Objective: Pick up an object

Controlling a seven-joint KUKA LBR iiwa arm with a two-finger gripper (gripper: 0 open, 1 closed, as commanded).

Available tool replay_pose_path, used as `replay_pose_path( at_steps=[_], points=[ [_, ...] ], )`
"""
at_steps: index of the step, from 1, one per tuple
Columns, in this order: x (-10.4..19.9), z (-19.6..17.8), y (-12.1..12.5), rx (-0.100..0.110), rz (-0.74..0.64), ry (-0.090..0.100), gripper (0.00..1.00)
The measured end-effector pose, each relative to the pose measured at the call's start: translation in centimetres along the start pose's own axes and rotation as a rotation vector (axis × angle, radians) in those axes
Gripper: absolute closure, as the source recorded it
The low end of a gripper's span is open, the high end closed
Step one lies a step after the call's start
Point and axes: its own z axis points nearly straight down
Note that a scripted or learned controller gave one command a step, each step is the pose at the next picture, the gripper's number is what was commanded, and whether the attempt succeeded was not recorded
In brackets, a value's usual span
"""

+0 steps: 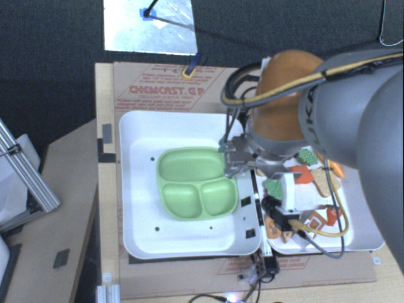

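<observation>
Below, cardboard bench (170, 88), dark floor (50, 55)

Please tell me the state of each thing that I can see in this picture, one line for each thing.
Green tray: right way up in the left bin, compartments bare.
Left bin: holds the tray.
Right bin: holds a pile of small items, partly hidden by the arm.
Small items: lying jumbled; none seen held.
Arm: reaching over the wall between the bins.
Gripper: low at the tray's right edge.
</observation>
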Motion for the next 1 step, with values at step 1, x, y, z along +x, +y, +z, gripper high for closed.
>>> replay_pose_path(
  at_steps=[1],
  points=[
    [1.27, -0.82, 0.87, 0.000, -0.004, 0.001, 1.00]
  ],
)
